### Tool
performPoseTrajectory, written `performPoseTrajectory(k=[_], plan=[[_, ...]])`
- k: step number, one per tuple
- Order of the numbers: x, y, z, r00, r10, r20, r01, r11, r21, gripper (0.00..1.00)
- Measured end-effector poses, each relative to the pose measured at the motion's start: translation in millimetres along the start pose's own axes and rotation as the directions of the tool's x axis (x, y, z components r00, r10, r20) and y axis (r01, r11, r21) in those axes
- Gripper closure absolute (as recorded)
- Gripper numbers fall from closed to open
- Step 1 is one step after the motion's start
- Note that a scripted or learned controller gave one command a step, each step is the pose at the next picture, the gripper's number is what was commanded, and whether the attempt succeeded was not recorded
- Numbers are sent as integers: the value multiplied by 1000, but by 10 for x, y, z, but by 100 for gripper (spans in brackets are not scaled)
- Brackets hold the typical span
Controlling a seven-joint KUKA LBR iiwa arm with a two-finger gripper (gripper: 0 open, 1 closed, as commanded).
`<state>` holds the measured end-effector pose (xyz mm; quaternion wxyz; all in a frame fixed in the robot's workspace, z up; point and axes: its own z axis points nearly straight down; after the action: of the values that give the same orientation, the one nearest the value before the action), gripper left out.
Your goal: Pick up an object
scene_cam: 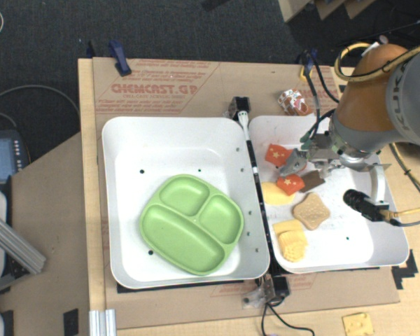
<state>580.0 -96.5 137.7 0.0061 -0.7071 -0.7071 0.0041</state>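
Food pieces are lying in the right bin (388, 247), where the hand (302, 169) is hanging low among them. How far the hand is opening I cannot tell, and nothing is showing as gripped. One red piece (276, 153) is sitting just beyond the hand, another red piece (290, 185) just below it, touching or nearly so. Nearer the camera from the hand, a slice of bread (311, 211) and yellow crackers (292, 241) are resting apart from it. Well off to the hand's far side, a green divided plate (191, 223) is lying in the left bin (126, 145) on the bench (98, 89)
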Motion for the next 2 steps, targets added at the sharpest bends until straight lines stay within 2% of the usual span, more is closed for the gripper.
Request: performPoseTrajectory(k=[1,2], plan=[[-296,-747,538,1000,5,7,-5,1000,-17,0],[-265,-729,437,1000,2,4,-2,1000,-19,100]])
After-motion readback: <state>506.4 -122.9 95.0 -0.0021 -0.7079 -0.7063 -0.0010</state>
